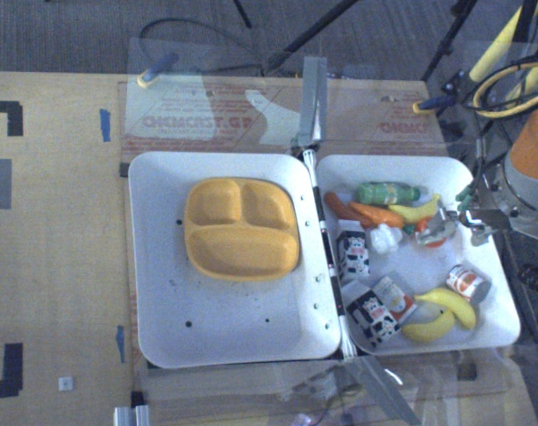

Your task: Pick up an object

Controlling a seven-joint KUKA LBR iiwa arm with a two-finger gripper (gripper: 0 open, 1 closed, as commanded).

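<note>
My gripper [439, 227] reaches in from the right and hangs low over the right bin [504, 313], at its upper middle. It is right beside a small yellow banana [416, 210] and an orange carrot [375, 214], with a small red piece [433, 240] just under it. A green bottle [386, 192] lies at the back. A white lump [384, 237] sits left of the gripper. Nearer the front lie a large banana [439, 314], a red-and-white can [466, 282] and two cow-patterned cartons [354, 254] [374, 312].
The left bin [154, 264] holds a yellow divided plate [241, 227]. A metal divider [312, 105] runs between the bins. Cables and tripod legs [500, 87] crowd the back right, behind the arm [525, 171].
</note>
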